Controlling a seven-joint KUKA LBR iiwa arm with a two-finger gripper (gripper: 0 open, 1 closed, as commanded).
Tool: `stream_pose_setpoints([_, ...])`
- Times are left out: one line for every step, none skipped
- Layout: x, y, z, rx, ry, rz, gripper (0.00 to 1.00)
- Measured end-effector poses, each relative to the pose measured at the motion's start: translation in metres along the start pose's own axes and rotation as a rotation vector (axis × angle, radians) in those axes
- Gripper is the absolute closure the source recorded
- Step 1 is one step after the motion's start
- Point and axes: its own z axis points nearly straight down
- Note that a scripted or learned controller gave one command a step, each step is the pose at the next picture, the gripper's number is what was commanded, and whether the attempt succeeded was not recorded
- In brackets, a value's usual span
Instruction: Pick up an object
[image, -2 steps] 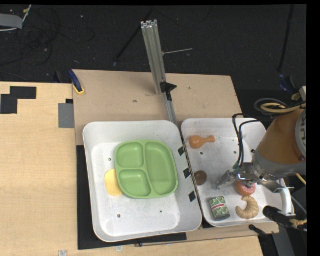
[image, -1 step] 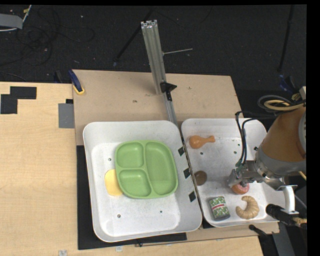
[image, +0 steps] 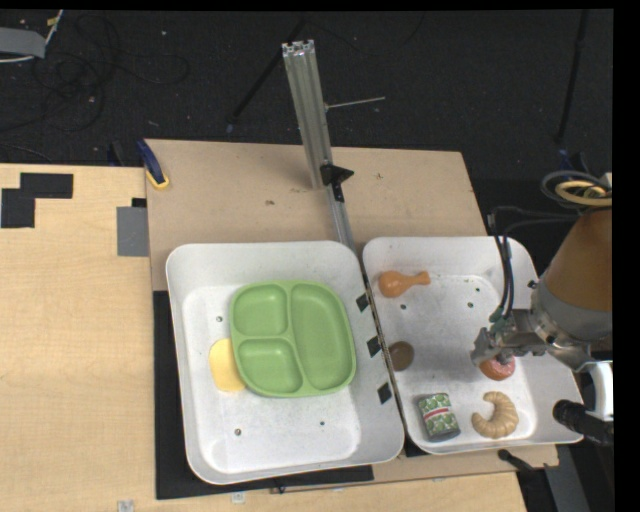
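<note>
My gripper (image: 497, 352) hangs low over the right side of the right bin (image: 452, 300), directly above a small red round object (image: 499, 368) that peeks out below it. A tan croissant-shaped piece (image: 497, 414) lies just in front of it. A green and white can (image: 437, 416) lies near the bin's front edge. A brown round lump (image: 400, 354) sits by the bin's left wall. An orange drumstick-shaped toy (image: 402, 283) lies at the bin's far left.
The left bin (image: 200, 300) holds a green divided plate (image: 292, 338) with a yellow piece (image: 225, 364) tucked against its left edge. An upright metal post (image: 310, 115) stands behind the bins. Black clips join the bins along the shared wall.
</note>
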Motion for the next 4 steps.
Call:
stream_pose_setpoints([-0.001, 0.001, -0.044, 0.0, 0.0, -0.004, 1.0])
stream_pose_setpoints([0.056, 0.0, -0.036, 0.006, 0.003, -0.008, 1.0])
stream_pose_setpoints([0.101, 0.003, -0.044, 0.003, 0.002, -0.007, 1.0])
stream_pose_setpoints([0.16, 0.012, -0.037, 0.005, 0.002, -0.009, 1.0])
